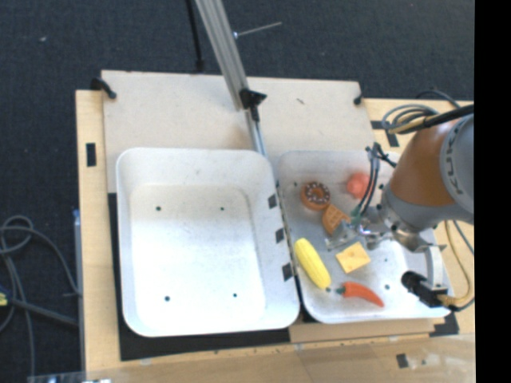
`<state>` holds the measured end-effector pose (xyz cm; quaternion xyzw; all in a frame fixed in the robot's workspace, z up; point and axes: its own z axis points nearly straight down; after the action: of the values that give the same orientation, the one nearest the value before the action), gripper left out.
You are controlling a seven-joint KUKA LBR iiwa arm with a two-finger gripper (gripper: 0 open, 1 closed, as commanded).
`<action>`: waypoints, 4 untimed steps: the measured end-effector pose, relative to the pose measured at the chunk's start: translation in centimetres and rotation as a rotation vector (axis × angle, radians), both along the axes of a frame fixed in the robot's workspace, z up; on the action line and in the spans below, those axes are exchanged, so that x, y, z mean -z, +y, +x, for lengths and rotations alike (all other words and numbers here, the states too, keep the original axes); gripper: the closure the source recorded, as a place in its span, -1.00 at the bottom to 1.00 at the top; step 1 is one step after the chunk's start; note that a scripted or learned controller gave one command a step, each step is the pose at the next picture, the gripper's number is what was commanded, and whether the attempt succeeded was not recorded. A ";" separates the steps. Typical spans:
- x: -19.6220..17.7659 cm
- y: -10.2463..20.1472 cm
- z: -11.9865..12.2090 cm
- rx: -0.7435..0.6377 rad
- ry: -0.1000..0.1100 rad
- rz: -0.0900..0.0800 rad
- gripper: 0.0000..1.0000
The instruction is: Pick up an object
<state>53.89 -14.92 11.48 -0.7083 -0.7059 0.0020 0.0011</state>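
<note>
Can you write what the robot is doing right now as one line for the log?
phase: reaching | gripper: low in right white bin | nearest: yellow cheese wedge, brown waffle piece | held: cannot tell

Yellow corn (pixel 312 263), orange carrot (pixel 363 294) (green-tipped), white bins (pixel 200 162)

2 bins side by side; right bin (pixel 319 313) holds corn (pixel 312 263), carrot (pixel 362 293), donut (pixel 315 195).

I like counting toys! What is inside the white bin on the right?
In the right bin: a yellow corn cob, a carrot, a cheese wedge, a donut, a brown piece and a pink ball. The arm covers the bin's far right side.
</note>
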 end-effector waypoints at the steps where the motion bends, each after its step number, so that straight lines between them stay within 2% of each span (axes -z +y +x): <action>1: 1.5 -0.2 0.0 0.001 -0.003 -0.001 -1.00; 2: 0.3 -0.2 0.1 0.008 -0.009 0.001 1.00; 3: -5.6 0.6 0.0 -0.007 -0.012 -0.001 1.00; 4: -9.6 0.4 0.2 -0.007 -0.011 -0.001 1.00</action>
<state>54.12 -14.48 21.10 -0.7057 -0.7085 -0.0018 -0.0031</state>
